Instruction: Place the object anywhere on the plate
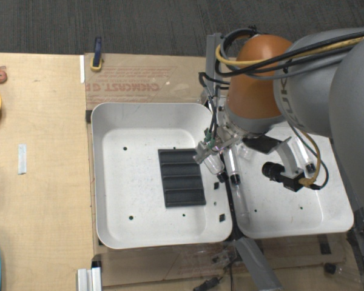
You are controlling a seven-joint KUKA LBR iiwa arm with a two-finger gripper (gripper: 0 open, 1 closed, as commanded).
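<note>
A dark grey ribbed rectangular plate [181, 177] lies flat near the middle of the left shallow white plastic bin [109, 180], at the frame's centre, slightly toward that bin's right wall. The grey arm with its orange band [261, 71] reaches in from the upper right, its wrist hanging over the seam between the left bin and the right shallow white bin [303, 214]. The two-finger gripper [221, 162] sits just right of the plate, above the bins' shared rims; whether it is spread or pinched cannot be told. A small black piece [222, 218] lies near the left bin's lower right corner, apart from the plate.
</note>
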